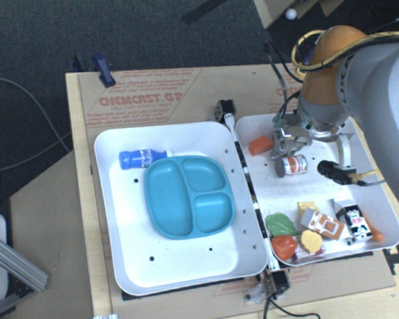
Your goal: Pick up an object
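Hovering low in the right bin (389,234), the gripper (287,149) is seen directly over a small red-and-white can (295,166); whether it is apart or clamped cannot be told. An orange piece (260,145) lies just beside.

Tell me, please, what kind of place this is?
Probably a robotics lab. A grey arm with its gripper reaches into the right white bin of toy food, a blue divided plate fills the left, and cables cross dark carpet.
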You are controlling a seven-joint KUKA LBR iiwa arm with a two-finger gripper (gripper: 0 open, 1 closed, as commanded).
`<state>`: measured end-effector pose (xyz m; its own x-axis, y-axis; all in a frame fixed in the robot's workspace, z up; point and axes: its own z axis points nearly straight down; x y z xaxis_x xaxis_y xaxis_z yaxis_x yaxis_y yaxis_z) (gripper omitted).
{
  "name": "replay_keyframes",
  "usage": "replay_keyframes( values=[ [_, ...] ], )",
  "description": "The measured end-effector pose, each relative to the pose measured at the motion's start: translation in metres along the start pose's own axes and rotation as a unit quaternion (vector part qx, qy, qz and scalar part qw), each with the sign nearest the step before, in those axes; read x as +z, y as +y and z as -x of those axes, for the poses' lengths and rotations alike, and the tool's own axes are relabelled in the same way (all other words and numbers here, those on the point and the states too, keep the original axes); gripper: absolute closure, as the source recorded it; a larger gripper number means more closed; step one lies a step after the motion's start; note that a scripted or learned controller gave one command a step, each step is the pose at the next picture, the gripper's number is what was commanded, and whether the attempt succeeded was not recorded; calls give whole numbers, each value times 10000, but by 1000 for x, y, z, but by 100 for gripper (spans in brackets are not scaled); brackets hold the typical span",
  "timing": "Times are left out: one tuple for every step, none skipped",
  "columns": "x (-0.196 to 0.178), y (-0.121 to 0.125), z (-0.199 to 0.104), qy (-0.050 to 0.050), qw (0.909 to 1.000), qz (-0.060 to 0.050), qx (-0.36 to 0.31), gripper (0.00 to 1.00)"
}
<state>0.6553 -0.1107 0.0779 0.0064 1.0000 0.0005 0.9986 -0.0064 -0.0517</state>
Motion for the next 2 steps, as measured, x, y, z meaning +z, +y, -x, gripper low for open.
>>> replay_keyframes(
  values=[
    [0, 1, -4, 38, 10000, 24, -1, 0],
    [-5, -42, 14, -3, 9997, 249, -27, 0]
  ],
)
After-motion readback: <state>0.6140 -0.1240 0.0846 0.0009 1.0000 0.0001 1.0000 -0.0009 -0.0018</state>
